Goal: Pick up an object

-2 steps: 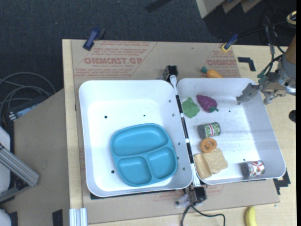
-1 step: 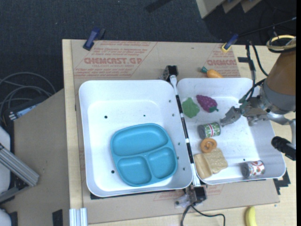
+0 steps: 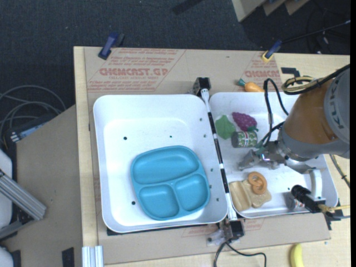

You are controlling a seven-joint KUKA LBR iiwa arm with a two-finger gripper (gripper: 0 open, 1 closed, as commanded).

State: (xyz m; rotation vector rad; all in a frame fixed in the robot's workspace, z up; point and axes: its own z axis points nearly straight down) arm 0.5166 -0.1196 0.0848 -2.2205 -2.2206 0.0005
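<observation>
Approach step: hand [image 3: 251, 158] low in right bin [image 3: 328, 189], beside green can [image 3: 244, 138]; grip state cannot be told. Next: centre over one object, then lift.

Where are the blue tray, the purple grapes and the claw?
blue tray [image 3: 167, 166]: camera view, on its large top compartment.
purple grapes [image 3: 244, 119]: camera view, middle of the bunch.
claw [image 3: 248, 161]: camera view, between its fingertips.
</observation>
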